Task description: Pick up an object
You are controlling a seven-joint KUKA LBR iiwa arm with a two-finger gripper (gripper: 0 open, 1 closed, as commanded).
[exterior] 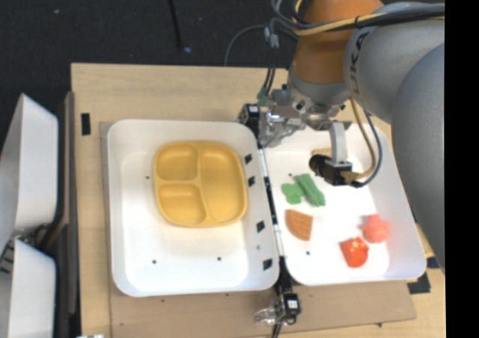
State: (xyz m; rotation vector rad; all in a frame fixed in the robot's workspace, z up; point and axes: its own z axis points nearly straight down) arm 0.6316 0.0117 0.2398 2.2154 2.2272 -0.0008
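Four things lie below the gripper (278,126): green piece (303,189) nearest, orange wedge (299,224) beyond, pink piece (376,228) and red piece (355,252) farthest; its opening cannot be told.

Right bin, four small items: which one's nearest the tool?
The green piece, uppermost of the four, just below the tool; the orange wedge, pink lump and red piece lie farther down.

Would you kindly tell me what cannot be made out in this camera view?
- Right bin, camera view: its far end is hidden under the pincer and wrist.
- The same bin's right rim: covered by the grey arm.
- Green piece, red piece, pink piece: too small and blurred to name.
- White boxes: cut off by the left edge.
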